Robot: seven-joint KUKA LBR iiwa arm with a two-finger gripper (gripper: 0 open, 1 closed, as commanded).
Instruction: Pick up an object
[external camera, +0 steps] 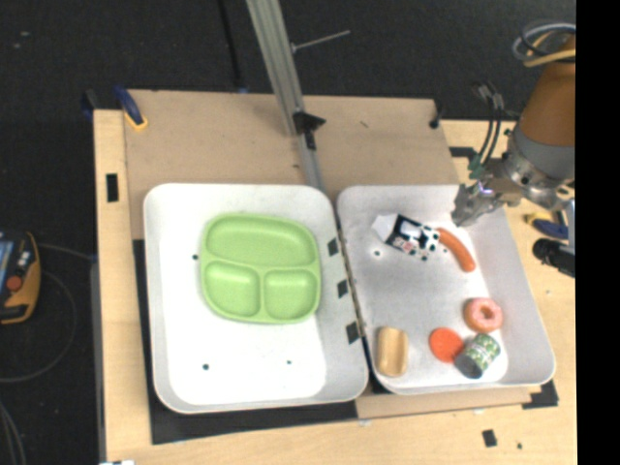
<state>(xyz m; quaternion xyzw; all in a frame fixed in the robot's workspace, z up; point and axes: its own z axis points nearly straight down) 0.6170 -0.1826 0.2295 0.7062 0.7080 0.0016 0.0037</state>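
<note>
Landmark: the right bin (528, 289), with all places given from it.
Near edge of the right bin: a tan cylinder-like piece (391, 351) by the near-left corner; an orange-red round piece (444, 343) just beside a green and grey ball-like thing (479, 355) towards the near-right corner; a pink ring doughnut (482, 315) just behind those two.
Middle: bare white floor.
Far part: a black-and-white patterned piece (411, 235) touching an orange carrot-like stick (457, 250).
Gripper (465, 211): hangs over the far-right part, just above and beside the stick; nothing visibly held; whether its jaws are wide or narrow I cannot tell.
Left of the right bin: the left bin (170, 289) holding a green divided plate (260, 267).
Behind both bins: a grey metal post (281, 76) leaning upward.
</note>
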